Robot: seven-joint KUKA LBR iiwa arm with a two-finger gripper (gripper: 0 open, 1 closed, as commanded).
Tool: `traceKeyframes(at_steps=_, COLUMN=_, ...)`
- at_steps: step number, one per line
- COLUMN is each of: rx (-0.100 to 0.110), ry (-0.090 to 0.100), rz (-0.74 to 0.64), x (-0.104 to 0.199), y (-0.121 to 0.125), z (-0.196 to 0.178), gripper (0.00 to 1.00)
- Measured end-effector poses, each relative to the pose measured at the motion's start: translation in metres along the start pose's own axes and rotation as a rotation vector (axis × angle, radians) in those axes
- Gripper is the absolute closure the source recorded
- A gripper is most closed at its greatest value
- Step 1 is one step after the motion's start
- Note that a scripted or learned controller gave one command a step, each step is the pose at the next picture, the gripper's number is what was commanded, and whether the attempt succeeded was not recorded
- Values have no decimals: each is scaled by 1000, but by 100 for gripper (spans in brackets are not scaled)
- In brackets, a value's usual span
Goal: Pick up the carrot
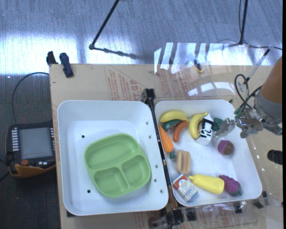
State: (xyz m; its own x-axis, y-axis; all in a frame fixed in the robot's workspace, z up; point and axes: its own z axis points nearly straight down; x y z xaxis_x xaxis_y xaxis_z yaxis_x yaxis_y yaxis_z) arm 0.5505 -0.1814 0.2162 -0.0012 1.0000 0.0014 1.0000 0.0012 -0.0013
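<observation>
Carrot [165, 140] lying against the left wall of the right bin [251, 159] — pointed end down, just left of a small orange sausage-shaped toy [179, 130] and below a banana [173, 115]. Gripper [227, 126] low over the bin's upper right, well apart from the carrot, beside a black-and-white carton [206, 129] — fingers parted, nothing between them. Green divided plate [117, 164] in the left bin [66, 128].

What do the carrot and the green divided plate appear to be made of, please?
The carrot looks like moulded plastic toy food: uniform orange with a smooth, slightly shiny skin. The green divided plate also seems plastic, matte to satin, with soft rounded rims and one flat colour. Neither is certain from above.
</observation>
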Motion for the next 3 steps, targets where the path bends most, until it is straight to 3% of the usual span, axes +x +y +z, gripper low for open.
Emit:
traceKeyframes(at_steps=1, rx=2, ry=2, rz=77, x=79, y=21, z=131, gripper=0)
traceKeyframes(at_steps=2, rx=7, ry=-2, rz=179, x=101, y=87, z=130, gripper=0)
traceKeyframes(at_steps=3, rx=6, ry=1, rz=385, x=91, y=13, z=129, gripper=0)
